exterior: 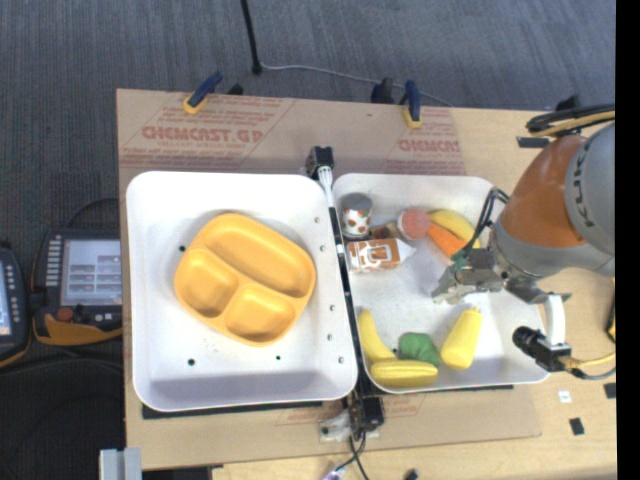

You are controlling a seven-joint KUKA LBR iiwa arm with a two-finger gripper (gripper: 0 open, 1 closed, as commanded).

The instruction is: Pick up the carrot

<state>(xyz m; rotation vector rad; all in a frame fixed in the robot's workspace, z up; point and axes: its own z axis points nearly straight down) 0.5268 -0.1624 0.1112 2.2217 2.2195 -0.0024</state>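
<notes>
You are hovering the gripper [455, 286] in the right bin [420, 186]; whether it is spread or pinched I cannot tell. The carrot [447, 240] is lying just above it, beside a banana [452, 224]. Be lining up along the carrot, clear of the banana.

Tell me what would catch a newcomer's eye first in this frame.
The big yellow divided plate in the left bin dominates. Next comes the arm's orange band at the right, with the gripper over the right bin, just below the orange carrot among scattered toy food.
</notes>
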